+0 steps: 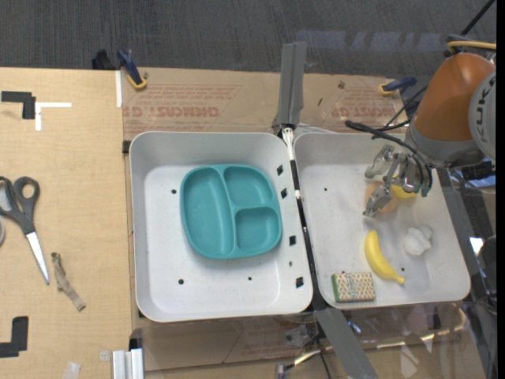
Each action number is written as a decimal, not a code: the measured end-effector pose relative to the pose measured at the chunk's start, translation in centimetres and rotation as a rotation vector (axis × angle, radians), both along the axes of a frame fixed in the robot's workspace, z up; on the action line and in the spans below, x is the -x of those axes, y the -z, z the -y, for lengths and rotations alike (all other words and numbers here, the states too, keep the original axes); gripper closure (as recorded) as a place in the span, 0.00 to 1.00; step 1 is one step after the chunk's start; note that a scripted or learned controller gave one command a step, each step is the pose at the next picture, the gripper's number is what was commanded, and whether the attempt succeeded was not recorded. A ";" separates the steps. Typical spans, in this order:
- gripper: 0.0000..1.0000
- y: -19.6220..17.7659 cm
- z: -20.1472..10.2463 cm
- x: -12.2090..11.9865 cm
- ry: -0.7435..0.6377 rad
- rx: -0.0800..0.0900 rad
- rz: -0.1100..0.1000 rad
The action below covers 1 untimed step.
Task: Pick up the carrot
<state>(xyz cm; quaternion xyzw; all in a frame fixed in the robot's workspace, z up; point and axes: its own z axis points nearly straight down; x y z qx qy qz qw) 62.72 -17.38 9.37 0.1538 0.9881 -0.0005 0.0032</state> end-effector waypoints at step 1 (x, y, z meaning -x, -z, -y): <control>0.00 0.0 1.1 -0.5 0.680 -0.003 0.000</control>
